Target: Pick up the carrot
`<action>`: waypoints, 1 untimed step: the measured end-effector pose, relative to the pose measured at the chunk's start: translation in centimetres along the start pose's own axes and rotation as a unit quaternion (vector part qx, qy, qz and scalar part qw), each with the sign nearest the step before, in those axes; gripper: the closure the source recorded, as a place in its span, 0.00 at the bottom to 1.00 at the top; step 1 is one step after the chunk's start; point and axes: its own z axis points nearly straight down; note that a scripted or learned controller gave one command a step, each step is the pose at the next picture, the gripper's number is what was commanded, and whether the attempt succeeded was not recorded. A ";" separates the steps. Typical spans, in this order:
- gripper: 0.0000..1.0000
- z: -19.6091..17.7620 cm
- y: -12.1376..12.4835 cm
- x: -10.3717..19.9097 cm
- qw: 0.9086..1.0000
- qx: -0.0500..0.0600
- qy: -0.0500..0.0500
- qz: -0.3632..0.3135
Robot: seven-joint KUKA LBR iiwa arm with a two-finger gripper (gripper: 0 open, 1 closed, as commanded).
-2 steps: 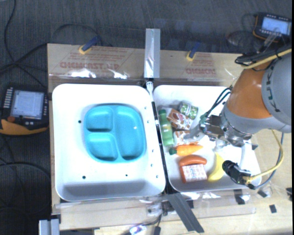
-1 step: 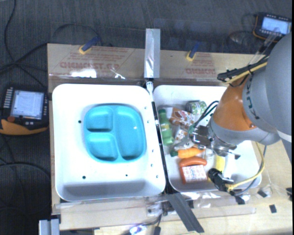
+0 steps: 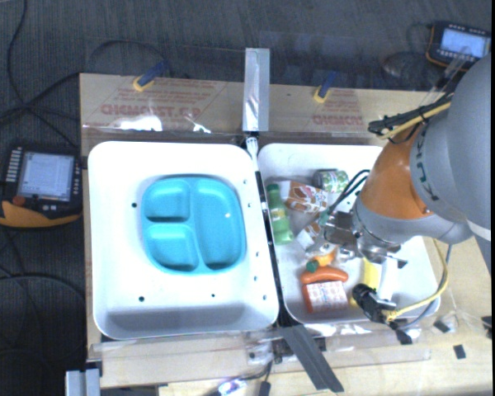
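The carrot [image 3: 323, 272], orange with a small green top, lies in the right bin [image 3: 421, 291] near its front left, just above an orange box [image 3: 324, 296]. My gripper [image 3: 340, 246] hangs low over the bin, directly right of and above the carrot's green end and very close to it. The grey wrist and orange band hide much of the bin's middle. I see nothing held.
A green bottle [image 3: 277, 213], a printed snack packet [image 3: 307, 196] and a can [image 3: 332, 177] lie in the right bin's back left part. The left bin [image 3: 115, 304] holds a blue divided plate [image 3: 191, 223].
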 end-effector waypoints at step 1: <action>1.00 -18.2 0.8 1.5 0.998 -0.005 -0.002 0.061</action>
